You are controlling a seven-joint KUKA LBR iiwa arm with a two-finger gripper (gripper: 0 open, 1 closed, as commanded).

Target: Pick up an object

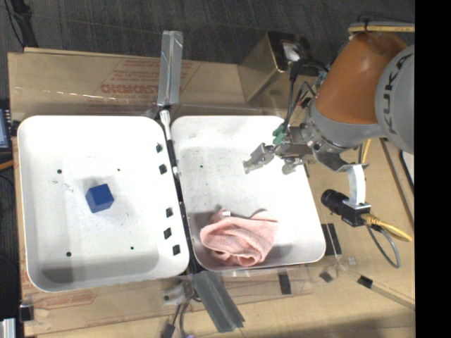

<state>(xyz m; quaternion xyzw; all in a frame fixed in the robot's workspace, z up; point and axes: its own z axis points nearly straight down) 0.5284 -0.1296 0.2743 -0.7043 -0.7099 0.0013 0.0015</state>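
bench (pixel 394 273) w/ cardboard sheet (pixel 84 83); two white bins side by side: left bin (pixel 42 139), right bin (pixel 211 139).

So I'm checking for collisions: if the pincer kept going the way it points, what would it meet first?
Probably the bare floor of the right bin; the pincer points left and down, past the pink cloth. Depth is unclear.

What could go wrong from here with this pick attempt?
1. The gripper hangs over bare floor of the right bin, apart from the pink cloth; a straight descent would likely grasp nothing.
2. The cloth lies crumpled near the bin's front wall, so fingers may hit the wall or pinch only a fold that slips.
3. The blue cube sits in the left bin, across the divider.
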